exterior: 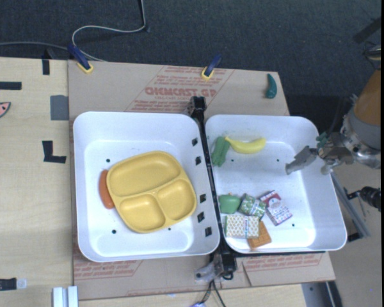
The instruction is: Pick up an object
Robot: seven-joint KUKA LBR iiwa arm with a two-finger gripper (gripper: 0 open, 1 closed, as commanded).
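Note:
The right bin [320, 235] holds a yellow banana [246, 145] and a dark green vegetable [219, 151] at its far left. Near its front lie a green block [229, 203], a green packet [251, 205], a red-and-white carton [277, 208], a checked packet [235, 226] and an orange packet [261, 234]. My gripper [307, 158] hangs over the right side of this bin, right of the banana and above the cartons. Nothing shows in its grasp.
The left bin [89, 235] carries a yellow divided plate [152, 190] with an orange-red item [105, 189] sticking out from under its left edge. A small green object [271, 86] lies on the cardboard behind the right bin. Clamps [211, 68] hold the cardboard's far edge.

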